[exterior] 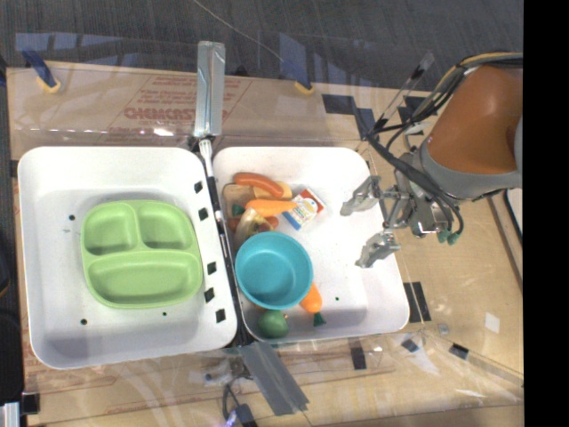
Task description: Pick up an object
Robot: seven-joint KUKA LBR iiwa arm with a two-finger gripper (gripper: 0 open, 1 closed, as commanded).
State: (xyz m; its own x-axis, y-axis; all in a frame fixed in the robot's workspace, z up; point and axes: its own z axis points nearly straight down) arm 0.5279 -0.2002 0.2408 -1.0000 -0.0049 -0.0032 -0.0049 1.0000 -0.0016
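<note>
My gripper [366, 225] hovers over the right side of the right bin [378, 292], fingers spread apart with nothing between them. To its left lie the bin's objects: a blue bowl [273, 269], an orange curved piece [259, 185], a second orange piece [265, 209], a small white and orange packet [305, 207], a carrot [311, 301] and a green round fruit [274, 324]. All of them lie apart from the fingers.
The left bin [44, 238] holds a green divided plate [140, 253]. A metal divider [209, 87] rises between the bins at the back. Cables [418, 87] trail from the wrist. Bare bin floor [342, 256] lies under the gripper.
</note>
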